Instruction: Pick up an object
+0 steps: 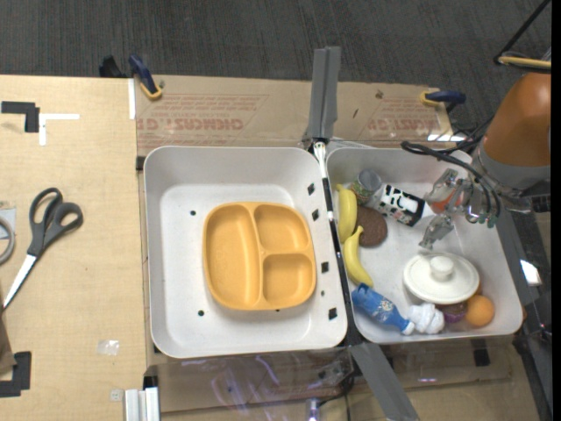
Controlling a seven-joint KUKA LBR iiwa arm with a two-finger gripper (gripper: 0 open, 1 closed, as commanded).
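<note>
Hovering at the right of the frame, our gripper (449,207) is spreading its empty fingers wide above the right bin (508,261), near the white lid (441,276).

Even, bright overhead light, with soft shadows. Mild glare whitens the left bin (166,235) (its floor most). Focus is sharp.

Scissors (39,227) on bench left; blue clamps (145,75) holding cardboard (223,114).
</note>
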